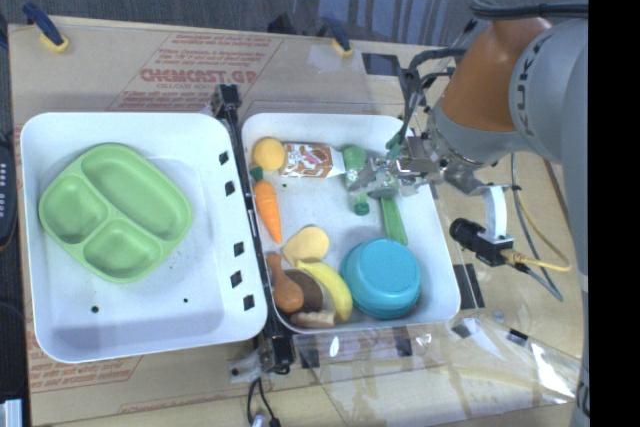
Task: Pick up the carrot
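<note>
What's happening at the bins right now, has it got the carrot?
Not yet. The carrot lies against the left wall of the right bin, untouched. The gripper hangs over that bin's upper right part, above a green toy, well apart from the carrot. The left bin holds a green divided plate.

Red print on the brown cardboard sheet under the bins seems to read "CHEMCAST GP"; smaller lines are illegible.
</note>
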Robot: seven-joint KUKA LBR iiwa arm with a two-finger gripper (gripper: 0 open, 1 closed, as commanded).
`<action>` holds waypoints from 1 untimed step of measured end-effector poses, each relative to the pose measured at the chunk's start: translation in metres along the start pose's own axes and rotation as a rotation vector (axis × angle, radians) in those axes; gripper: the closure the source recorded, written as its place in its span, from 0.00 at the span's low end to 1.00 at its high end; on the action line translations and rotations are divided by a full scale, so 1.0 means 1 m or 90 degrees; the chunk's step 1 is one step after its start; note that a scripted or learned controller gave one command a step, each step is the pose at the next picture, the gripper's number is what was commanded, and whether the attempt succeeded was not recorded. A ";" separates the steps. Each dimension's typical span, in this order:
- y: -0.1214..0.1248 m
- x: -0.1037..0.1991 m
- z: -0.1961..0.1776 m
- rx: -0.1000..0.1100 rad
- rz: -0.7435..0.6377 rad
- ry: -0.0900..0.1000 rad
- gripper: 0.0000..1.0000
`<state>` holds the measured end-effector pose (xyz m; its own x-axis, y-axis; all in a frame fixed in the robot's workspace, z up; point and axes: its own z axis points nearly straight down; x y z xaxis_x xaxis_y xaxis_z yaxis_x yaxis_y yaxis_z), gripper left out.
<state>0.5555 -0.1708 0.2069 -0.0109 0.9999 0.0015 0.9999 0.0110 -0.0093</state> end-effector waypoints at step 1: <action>-0.037 0.079 0.086 0.004 0.068 0.002 0.00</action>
<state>0.5163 -0.0923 0.1209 0.0965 0.9953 0.0037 0.9952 -0.0964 -0.0166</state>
